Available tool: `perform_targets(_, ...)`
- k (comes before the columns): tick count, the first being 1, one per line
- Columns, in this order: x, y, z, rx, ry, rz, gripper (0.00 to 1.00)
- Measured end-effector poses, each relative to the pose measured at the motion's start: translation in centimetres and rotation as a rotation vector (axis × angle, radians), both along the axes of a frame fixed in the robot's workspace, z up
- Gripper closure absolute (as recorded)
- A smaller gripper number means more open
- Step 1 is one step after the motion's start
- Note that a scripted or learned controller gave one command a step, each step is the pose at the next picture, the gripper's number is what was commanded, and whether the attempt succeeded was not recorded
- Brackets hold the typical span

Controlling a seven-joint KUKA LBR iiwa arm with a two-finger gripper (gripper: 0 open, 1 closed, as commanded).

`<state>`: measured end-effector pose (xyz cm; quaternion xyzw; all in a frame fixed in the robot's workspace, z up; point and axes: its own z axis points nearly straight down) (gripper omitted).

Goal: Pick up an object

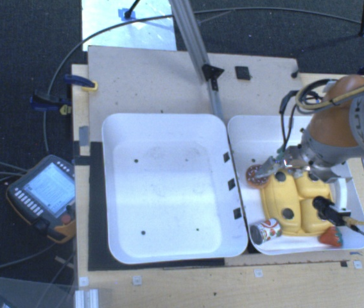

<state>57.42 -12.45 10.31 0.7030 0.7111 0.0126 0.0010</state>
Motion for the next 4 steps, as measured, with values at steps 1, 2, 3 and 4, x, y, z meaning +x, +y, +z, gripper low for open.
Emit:
perform_targets(1,0.7,0.3,1.8,0.005,-0.018,0.002,1.00)
perform_targets(2,0.9,0.4,6.1,-0.018,0.014,-0.005,1.00)
perform_targets(3,0.9,0.3,12.5,-0.018,0.012,-0.005,1.00)
perform_targets(4,1.0,0.3,13.6,-0.017,0.015,-0.005,1.00)
